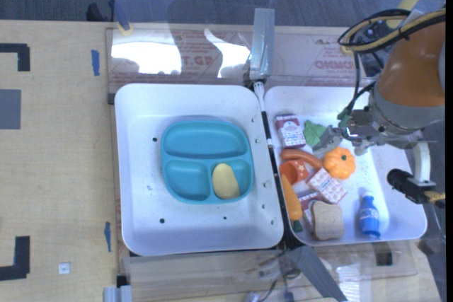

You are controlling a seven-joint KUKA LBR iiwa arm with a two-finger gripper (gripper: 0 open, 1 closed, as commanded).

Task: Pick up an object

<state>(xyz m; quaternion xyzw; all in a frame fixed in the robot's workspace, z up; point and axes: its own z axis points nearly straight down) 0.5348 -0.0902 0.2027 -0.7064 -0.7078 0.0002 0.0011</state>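
Two white bins (134, 152) sat on the bench. An orange fruit (340, 163) lay below the gripper (348, 129), whose grasp was unclear; cartons (289, 129) crowded left.

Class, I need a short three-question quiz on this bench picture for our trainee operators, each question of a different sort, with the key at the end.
1. True or false: the yellow potato-like item lies in a small compartment of the blue divided tray.
2. Which item stands nearest the right bin's front right corner? A) blue bottle B) orange fruit C) slice of bread
3. Fill in: the arm's gripper is above the ____ bin.

Key: 1 true; 2 A; 3 right.
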